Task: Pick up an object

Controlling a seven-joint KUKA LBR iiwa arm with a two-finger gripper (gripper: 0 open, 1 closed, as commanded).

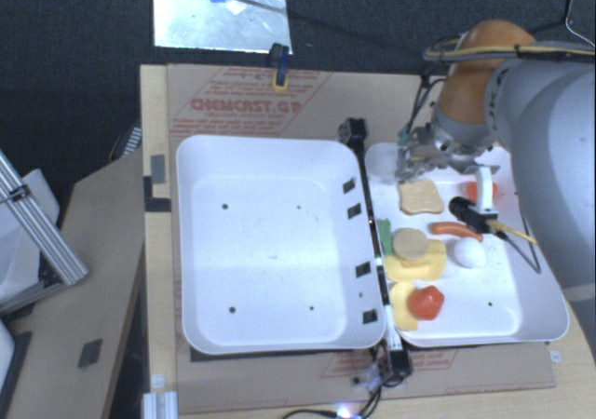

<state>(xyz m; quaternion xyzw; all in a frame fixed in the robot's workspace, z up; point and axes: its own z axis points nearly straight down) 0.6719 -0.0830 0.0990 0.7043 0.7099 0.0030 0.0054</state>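
The right bin holds several toy foods: a toast slice, a round tan biscuit on a yellow cheese wedge, a red pepper, a white egg, an orange carrot and a red and white piece. My gripper hangs over the bin's far left corner, just behind the toast slice. The grey arm with its orange band covers the bin's far right part.
The left bin lies beside the right one, with black clips along the shared wall. Both rest on a cardboard sheet held by a blue and yellow clamp at the back. A thin cable runs over the right bin.
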